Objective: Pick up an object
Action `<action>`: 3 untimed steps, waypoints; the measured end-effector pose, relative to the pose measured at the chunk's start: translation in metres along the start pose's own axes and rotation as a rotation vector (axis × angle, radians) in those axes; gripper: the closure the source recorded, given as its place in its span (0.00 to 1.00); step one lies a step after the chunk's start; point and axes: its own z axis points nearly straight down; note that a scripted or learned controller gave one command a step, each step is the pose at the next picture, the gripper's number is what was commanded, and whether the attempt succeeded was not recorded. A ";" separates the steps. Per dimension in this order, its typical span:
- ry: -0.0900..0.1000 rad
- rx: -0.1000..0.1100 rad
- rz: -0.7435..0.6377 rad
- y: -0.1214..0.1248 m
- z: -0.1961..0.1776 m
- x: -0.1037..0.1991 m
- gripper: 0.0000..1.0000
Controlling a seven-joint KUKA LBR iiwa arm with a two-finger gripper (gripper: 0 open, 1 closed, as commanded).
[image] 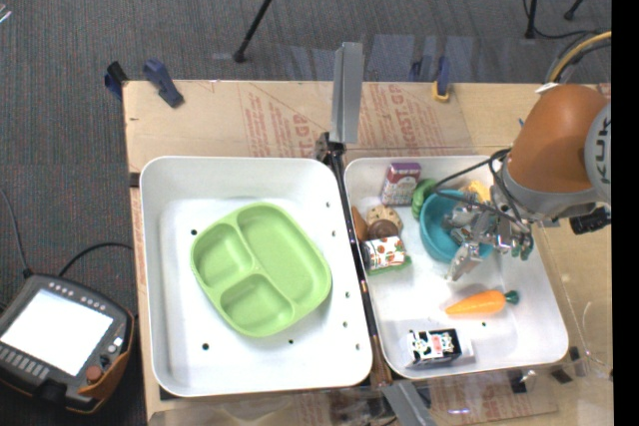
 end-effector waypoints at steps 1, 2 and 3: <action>-0.004 0.000 -0.018 -0.005 -0.001 0.092 0.00; 0.001 0.000 0.031 0.026 0.001 0.007 0.00; 0.003 0.002 0.157 -0.018 0.001 0.092 0.00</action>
